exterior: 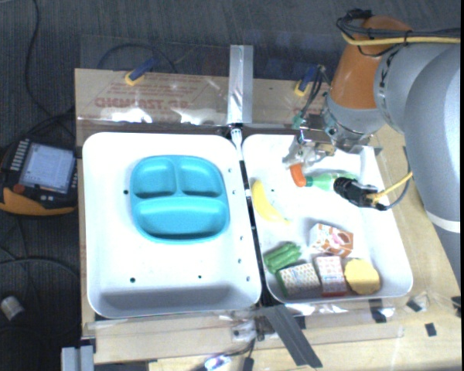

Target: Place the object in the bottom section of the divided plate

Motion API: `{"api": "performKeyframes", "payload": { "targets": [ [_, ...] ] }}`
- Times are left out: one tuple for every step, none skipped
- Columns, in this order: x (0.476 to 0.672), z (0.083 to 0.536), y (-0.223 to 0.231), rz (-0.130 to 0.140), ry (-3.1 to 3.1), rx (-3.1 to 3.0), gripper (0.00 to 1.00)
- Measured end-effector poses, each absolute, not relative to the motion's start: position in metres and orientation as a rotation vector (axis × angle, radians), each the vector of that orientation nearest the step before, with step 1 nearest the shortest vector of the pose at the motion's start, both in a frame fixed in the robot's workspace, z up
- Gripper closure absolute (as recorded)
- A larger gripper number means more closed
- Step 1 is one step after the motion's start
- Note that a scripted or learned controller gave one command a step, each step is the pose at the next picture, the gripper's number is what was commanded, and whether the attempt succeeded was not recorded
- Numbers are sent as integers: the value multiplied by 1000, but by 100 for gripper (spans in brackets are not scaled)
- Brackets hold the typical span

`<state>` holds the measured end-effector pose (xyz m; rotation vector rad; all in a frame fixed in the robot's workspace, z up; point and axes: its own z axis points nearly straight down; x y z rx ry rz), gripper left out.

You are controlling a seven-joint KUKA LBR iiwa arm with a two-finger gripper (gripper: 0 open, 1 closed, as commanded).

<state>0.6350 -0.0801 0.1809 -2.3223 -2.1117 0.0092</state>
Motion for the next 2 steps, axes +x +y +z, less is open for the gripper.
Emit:
{"api": "performKeyframes", "payload": {
  "targets": [
    [566,180,-93,8,-1819,-2554,100],
    [612,232,8,10,-1781,-2585,100]
  ]
}}
